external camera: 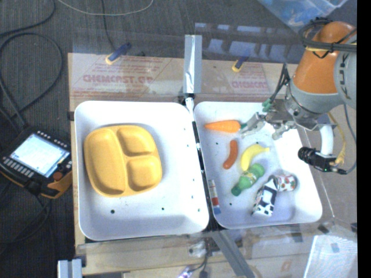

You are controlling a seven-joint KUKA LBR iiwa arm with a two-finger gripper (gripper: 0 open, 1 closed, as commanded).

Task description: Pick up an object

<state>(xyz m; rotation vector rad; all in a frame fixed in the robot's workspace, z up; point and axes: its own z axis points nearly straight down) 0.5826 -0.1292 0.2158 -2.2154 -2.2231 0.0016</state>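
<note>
A: The gripper hangs over the far part of the right bin, with its two fingers spread apart and nothing between them. One fingertip sits just beside the thick end of the carrot; whether it touches the carrot I cannot tell from this slant.

B: So nothing is picked up yet. What is within reach?

A: The carrot lies along the far wall of that bin. Nearer the camera are a small red sausage, a banana, a green bottle, a black-and-white carton and a small red-and-white can. A pen lies against the left wall.

B: What might spoil the try?

A: I'd judge the carrot risky. It tapers and looks smooth, so fingers closing near one end could squeeze it out sideways or send it rolling to the wall. A finger landing on top of it would only push it along.

B: And the others?

A: The banana, bottle and carton sit close together, the bottle touching the banana's lower end. Fingers coming down there could straddle two things or knock one aside and close on air.

B: The left bin?

A: It holds a yellow divided tray, well apart from the gripper, so I'd expect no trouble there. The counter behind the bins carries only clips.
</note>
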